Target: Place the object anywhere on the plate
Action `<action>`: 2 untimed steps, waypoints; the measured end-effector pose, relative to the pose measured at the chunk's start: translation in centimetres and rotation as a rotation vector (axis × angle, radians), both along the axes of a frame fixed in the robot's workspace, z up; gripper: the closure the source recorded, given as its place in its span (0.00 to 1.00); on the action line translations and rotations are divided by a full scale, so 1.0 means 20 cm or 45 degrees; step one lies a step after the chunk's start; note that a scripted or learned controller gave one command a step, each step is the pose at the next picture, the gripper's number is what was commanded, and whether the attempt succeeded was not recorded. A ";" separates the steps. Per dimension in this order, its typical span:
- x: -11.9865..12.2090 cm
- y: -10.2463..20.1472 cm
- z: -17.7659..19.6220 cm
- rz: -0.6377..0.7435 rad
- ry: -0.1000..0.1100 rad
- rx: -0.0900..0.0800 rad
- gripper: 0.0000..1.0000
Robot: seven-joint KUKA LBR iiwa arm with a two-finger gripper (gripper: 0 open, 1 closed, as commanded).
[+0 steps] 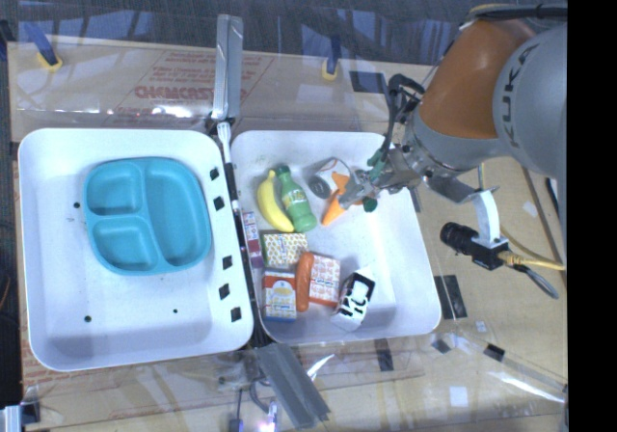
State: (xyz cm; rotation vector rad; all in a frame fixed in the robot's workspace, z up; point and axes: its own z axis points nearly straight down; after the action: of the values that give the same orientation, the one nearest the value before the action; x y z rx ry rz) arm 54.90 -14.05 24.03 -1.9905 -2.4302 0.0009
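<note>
Blue divided plate (pixel 147 213) lying flat in the left white bin (pixel 58 324), three compartments, nothing on it. Well right of the plate, across the divider, right white bin (pixel 410 256) holding a cluster of items. Nearest the plate: small printed packets along the bin's left wall, then yellow banana (pixel 271 203) touching green bottle (pixel 295 199), both lying roughly upright in frame. Below those, patterned box (pixel 284 248), orange-and-white carton (pixel 280 293), printed packet with orange stripe (pixel 321 282), black-and-white item (pixel 356 300) at lower right of the pile. Farther from the plate, orange carrot-like piece (pixel 333 206) tilted, just beside a grey-silver object (pixel 321 177). Gripper (pixel 367 191) low over the right bin's upper area, close against the carrot piece; fingers blurred by clutter, so open or closed cannot be told, contact with any item unclear. Grey arm with orange band (pixel 472 83) entering from far side, away from the plate.
</note>
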 end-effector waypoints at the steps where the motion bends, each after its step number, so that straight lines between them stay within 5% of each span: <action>1: 0.19 0.29 -0.07 0.242 0.000 -0.001 1.00; 2: 0.23 0.41 -0.20 0.318 0.004 0.001 1.00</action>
State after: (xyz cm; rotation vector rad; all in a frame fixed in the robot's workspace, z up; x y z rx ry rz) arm 59.51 -5.85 20.09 -1.6706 -2.6567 0.0028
